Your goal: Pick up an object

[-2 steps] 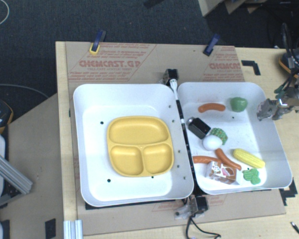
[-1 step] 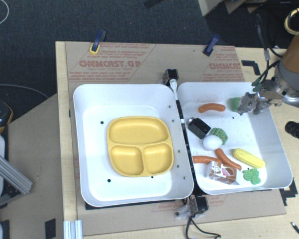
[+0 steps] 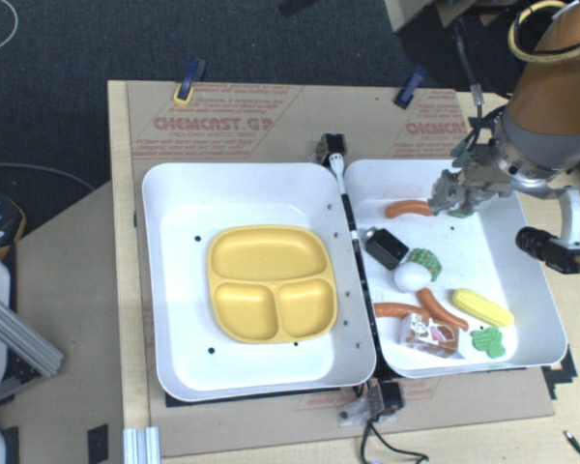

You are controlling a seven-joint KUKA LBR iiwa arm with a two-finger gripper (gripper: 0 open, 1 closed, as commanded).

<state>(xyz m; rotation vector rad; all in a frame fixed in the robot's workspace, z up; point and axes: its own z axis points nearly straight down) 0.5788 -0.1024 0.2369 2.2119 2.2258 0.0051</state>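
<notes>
Two white bins (image 3: pixel 164 259) sit side by side on a bench. Gripper (image 3: pixel 451 197) hangs low in right bin, upper right of frame, w/ its tip by an orange hot dog (image 3: pixel 407 209), prob. to grab it. Fingers: can't tell.

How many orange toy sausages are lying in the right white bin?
3: one orange toy sausage beside the gripper near the far wall, one beside the divider, one left of the yellow corn. Others may be hidden.

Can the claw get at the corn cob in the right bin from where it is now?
Probably yes. The corn cob lies on top near the bin's front right, with open floor between it and the claw at the back.
</notes>
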